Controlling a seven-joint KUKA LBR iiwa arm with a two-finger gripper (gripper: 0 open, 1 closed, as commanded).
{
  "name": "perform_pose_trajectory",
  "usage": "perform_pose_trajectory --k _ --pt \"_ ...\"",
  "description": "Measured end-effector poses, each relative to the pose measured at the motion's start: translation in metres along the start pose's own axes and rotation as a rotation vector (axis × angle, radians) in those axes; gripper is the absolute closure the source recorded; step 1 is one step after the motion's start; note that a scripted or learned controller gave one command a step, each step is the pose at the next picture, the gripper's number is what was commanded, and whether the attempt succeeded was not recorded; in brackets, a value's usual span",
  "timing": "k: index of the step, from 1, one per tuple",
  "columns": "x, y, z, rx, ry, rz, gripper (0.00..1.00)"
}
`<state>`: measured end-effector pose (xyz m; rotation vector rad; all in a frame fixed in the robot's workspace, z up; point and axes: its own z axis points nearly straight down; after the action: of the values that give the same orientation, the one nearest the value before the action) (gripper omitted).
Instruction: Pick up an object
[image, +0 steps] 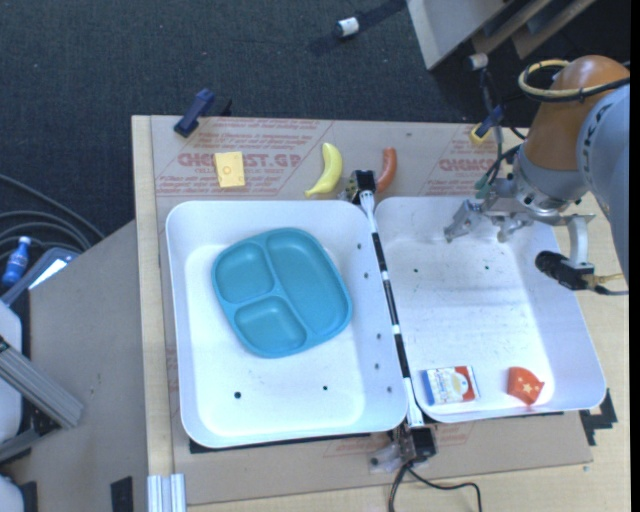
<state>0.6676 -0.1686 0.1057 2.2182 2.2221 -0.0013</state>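
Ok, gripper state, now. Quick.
Gripper: open, holding nothing, over the upper end of the right bin. The small box and red object lie at the bin's near end, apart from it.

2 white bins, left bin (190, 300) and right bin (560, 330), smooth plastic, slight sheen; right one speckled with dark flecks below the gripper (487, 222). Gripper fingers (459, 226) look like dull grey metal. Arm's orange band (572, 110) glossy, catching light. Blue divided plate (281, 290), well left of the fingers, matt smooth plastic. Bench top (160, 210) rough unfinished board, printed red lettering. Yellow banana (326, 168) and orange sausage-shaped toy (386, 168) shiny plastic. Small carton (447, 385) printed card. Red piece (525, 384) glossy. Floor carpet (120, 50) dark, coarse.
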Motion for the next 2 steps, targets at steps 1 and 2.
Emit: perform_pose_trajectory --k 1,2 --pt "0.011 -0.001 0.021 0.003 0.003 0.001 0.00" --pt "0.011 0.000 0.010 0.001 0.001 0.000 1.00"
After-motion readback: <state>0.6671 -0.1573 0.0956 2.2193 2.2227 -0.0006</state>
